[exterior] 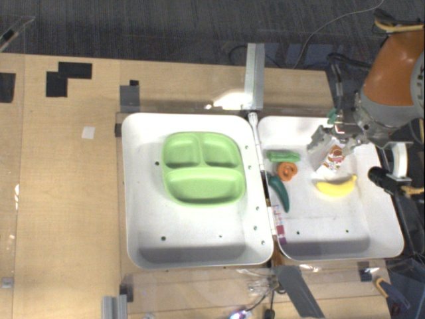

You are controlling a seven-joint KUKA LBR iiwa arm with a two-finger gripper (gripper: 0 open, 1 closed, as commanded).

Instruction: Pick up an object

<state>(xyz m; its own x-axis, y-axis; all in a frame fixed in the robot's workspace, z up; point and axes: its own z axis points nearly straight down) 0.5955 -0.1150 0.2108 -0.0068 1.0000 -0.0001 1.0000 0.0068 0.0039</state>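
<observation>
Two shallow white bins are set side by side on a wooden bench, with their inner rims touching along a metal divider. In the left bin (143, 244) a green divided plate (202, 167) is placed near the middle, and bare white floor is left around it on all sides, widest toward the near rim. In the right bin (345, 241) the items are gathered in the far half: a green pepper (283, 155) and an orange piece (287, 171) lie just beside each other near the divider, a dark green vegetable (279, 193) rests along the inner wall, and a yellow banana (336, 187) lies toward the middle. The near half of that bin is left open. The gripper (334, 153) is seen lowered just above the banana, with a small red-and-white thing seen at its tip; whether the fingers are apart or together cannot be told. No readable writing can be made out anywhere.
</observation>
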